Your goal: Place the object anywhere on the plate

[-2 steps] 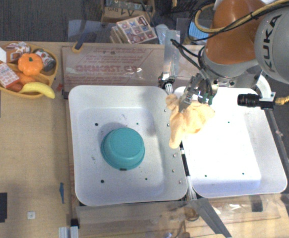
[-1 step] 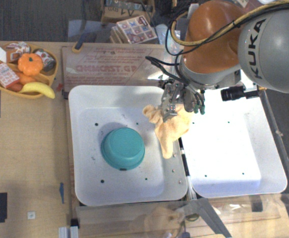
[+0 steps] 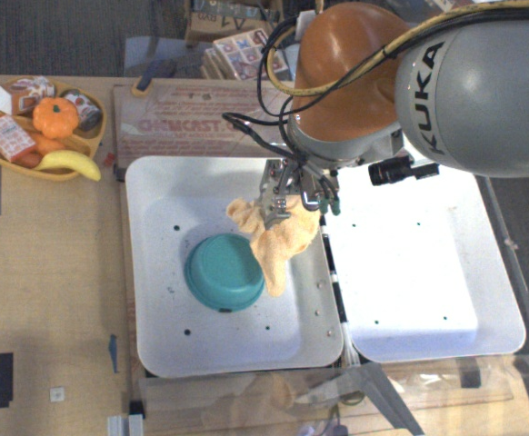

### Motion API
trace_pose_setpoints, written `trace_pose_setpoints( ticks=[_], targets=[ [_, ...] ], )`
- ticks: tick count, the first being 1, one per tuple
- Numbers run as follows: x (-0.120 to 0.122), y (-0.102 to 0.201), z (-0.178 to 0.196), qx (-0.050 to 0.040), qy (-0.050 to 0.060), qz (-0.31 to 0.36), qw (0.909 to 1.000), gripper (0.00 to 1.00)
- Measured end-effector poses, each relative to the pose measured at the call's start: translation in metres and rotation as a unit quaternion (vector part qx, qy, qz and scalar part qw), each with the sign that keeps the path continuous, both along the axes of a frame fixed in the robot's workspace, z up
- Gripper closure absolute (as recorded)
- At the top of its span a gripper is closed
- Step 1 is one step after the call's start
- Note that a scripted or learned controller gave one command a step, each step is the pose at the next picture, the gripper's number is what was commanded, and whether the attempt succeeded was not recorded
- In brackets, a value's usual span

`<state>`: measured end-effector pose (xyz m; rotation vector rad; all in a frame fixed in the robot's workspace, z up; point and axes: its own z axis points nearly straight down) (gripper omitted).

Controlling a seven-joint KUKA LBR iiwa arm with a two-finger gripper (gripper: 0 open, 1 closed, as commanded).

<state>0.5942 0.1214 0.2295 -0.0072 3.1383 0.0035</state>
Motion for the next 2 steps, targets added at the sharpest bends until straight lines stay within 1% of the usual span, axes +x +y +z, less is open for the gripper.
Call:
trace_pose_setpoints(
  ticks=[1,2],
  targets=[
    [-0.0235,0.0463,-0.0040,-0.0003,0.002,0.000,1.0000,1.00],
    [-0.0232,0.0461,-0.0035,-0.0001,0.001,0.000,1.0000,0.00]
  ],
)
